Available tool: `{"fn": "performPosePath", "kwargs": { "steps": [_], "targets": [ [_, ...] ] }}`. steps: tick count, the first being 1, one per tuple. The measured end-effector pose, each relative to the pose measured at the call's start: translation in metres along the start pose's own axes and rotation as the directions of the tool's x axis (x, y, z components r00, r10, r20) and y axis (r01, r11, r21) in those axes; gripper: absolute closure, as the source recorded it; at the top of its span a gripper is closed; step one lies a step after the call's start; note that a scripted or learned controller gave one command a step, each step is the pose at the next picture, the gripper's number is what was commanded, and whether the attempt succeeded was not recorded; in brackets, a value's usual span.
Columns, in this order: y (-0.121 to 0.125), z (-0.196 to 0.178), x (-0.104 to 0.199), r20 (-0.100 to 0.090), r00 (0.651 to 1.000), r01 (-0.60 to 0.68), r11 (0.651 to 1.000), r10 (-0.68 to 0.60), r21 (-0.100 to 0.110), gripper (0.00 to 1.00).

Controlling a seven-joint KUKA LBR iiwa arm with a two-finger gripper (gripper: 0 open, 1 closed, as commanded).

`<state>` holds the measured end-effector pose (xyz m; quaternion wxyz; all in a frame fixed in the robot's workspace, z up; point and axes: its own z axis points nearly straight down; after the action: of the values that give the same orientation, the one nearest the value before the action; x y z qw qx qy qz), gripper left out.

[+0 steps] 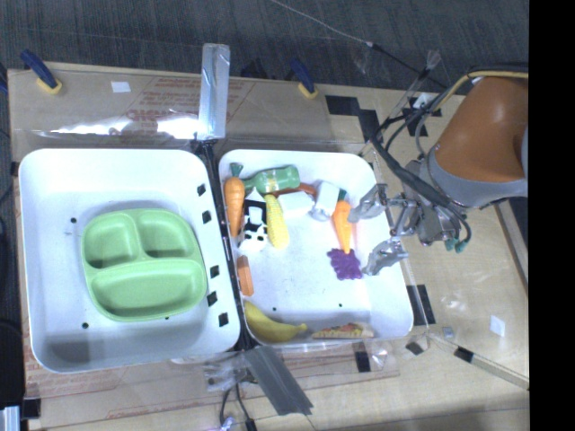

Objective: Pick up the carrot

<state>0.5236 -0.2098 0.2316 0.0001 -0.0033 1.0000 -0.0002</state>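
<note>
Where you look for the carrot [234,203], note two candidates in the right bin [395,299]. One is the orange carrot with a green top, lying against the bin's left wall, long axis running up and down the view. A second orange, carrot-like piece [342,225] lies near the right side, also running up and down, a little tilted.

Adjacent items: a yellow corn cob [276,220] just right of the first carrot, a green can [277,180] above it, purple grapes [345,263] below the second piece, a banana [272,324] along the bottom wall.

Gripper [379,229]: at the bin's right edge, fingers spread wide, nothing between them. The second piece lies just to its left; the first lies well apart, across the bin.

Left bin [40,187]: one green divided tray [141,265].

Judgement: you need a leftward reach, with the fingers closing across the carrot's short axis.
</note>
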Motion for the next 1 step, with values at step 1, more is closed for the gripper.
{"fn": "performPosePath", "kwargs": {
  "steps": [1],
  "targets": [
    [-0.0011, 0.1386, -0.0099, 0.004, 0.994, -0.105, 0.994, 0.105, 0.001, 0.00]
  ]
}}
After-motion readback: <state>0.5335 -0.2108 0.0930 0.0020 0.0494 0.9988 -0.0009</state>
